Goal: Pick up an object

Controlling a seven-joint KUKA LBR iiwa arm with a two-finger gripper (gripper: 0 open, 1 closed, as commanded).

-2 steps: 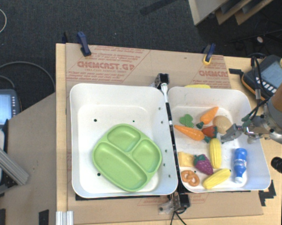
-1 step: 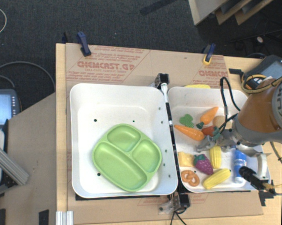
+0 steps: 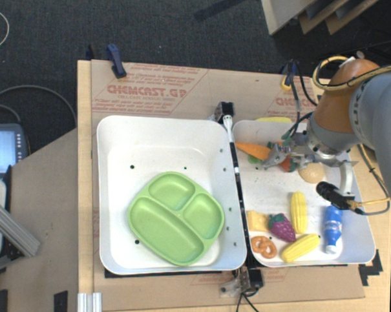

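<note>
My gripper (image 3: pixel 277 156) is down in the back of the right bin (image 3: pixel 366 247), at the end of the grey arm with its orange band (image 3: pixel 333 103). It hovers over or touches a small red item (image 3: pixel 286 165), just right of an orange carrot (image 3: pixel 252 149) with a green bit (image 3: pixel 255 160) beside it. A beige rounded piece (image 3: pixel 311 172) lies directly right of the gripper. Whether anything sits inside the gripper is hidden by the wrist.
Further forward in the right bin lie a corn cob (image 3: pixel 298 211), purple grapes (image 3: pixel 282 227), a pretzel (image 3: pixel 264 245), a yellow banana-like piece (image 3: pixel 300 247), a blue bottle (image 3: pixel 332 230) and an orange block (image 3: pixel 257 221). A green divided plate (image 3: pixel 175 217) rests in the left bin (image 3: pixel 118 142).
</note>
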